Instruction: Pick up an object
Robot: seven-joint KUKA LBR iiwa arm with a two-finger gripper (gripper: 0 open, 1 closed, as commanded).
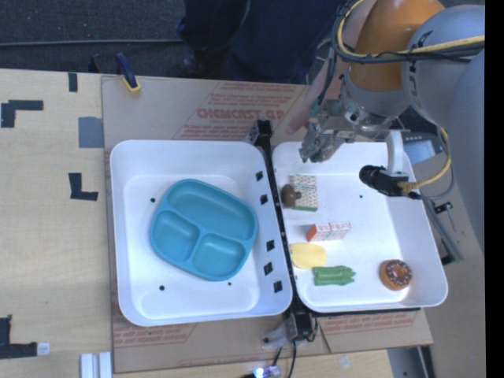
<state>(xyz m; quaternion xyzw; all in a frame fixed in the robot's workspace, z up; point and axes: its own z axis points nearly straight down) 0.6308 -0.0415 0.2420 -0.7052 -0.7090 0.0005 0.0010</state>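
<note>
Gripper [317, 151] seemingly above patterned box [304, 192].

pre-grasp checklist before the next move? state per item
1. Gripper carrying nothing: ok, it sits above the right bin's far edge with nothing seen between its fingers.
2. Finger opening: cannot tell.
3. Targets present: ok, green toy, yellow piece, donut, small box.
4. Targets apart: not ok, green toy and yellow piece touch.
5. Blue plate clear of the path: ok, in the left bin.
</note>
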